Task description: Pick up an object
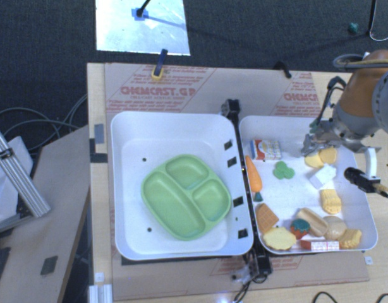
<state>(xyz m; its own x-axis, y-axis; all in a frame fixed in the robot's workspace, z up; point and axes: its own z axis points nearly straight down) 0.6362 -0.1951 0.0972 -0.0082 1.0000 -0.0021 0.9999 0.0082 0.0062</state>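
While the tool (315,145) hung low over the pale yellow toy piece (321,158), its state could not be told. The step looked like the reach; next likely called for a descent onto it.

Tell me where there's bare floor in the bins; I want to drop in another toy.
The left bin has bare floor all around the green divided plate, widest along its far side. In the right bin, a patch lies open between the green toy and the bread-like pieces. Its near edge is crowded, and the gripper hangs over the far corner.

2 white bins (124,169), 1 green tray (186,196), approx. 12 toy foods (330,201).
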